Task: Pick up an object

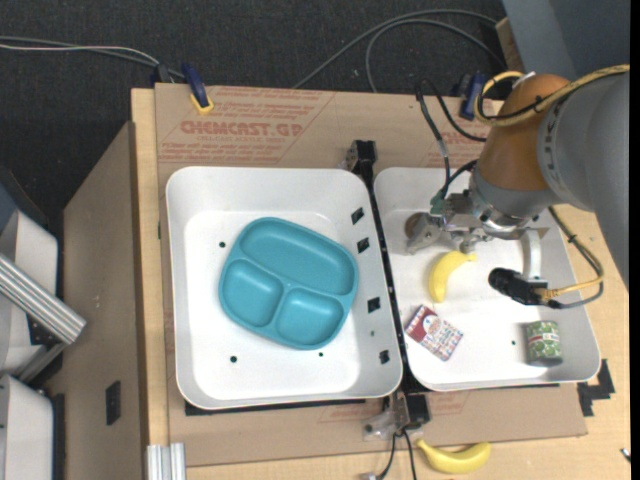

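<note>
The right white bin (575, 363) holds three objects. A yellow banana (446, 274) lies near its middle. In front of the banana is a small red and white packet (433, 331). A small green-labelled can (543, 341) stands at the front right. My gripper (452, 230) hangs low over the back of this bin, just behind the banana's upper tip, and I see nothing held in it. The grey arm with its orange band (520, 138) reaches in from the upper right.
The left white bin (190, 298) holds a teal divided plate (287, 281). A black divider with clips (375, 268) runs between the bins. Cables loop over the bench's back edge. Another banana (455, 455) lies outside the bins at the front edge.
</note>
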{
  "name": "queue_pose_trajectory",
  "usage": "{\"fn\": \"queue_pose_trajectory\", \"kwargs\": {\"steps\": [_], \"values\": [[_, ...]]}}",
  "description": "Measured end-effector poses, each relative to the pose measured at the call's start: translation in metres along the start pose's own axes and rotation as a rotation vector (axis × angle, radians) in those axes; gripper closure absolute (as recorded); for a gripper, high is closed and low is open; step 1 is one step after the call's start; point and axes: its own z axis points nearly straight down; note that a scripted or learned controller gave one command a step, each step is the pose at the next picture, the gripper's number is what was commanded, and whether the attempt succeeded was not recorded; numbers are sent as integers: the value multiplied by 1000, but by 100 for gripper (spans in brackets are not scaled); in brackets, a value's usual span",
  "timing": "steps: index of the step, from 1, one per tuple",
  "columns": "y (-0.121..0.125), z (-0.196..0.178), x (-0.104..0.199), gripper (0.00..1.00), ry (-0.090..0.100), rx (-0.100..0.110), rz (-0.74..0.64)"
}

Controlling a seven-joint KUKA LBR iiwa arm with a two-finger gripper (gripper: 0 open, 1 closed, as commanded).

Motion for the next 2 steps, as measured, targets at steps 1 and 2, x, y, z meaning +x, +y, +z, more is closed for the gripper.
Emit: {"fn": "queue_pose_trajectory", "kwargs": {"steps": [1, 2], "values": [[0, 4, 1, 0, 0, -3, -1], [1, -8, 1, 100, 1, -6, -1]]}}
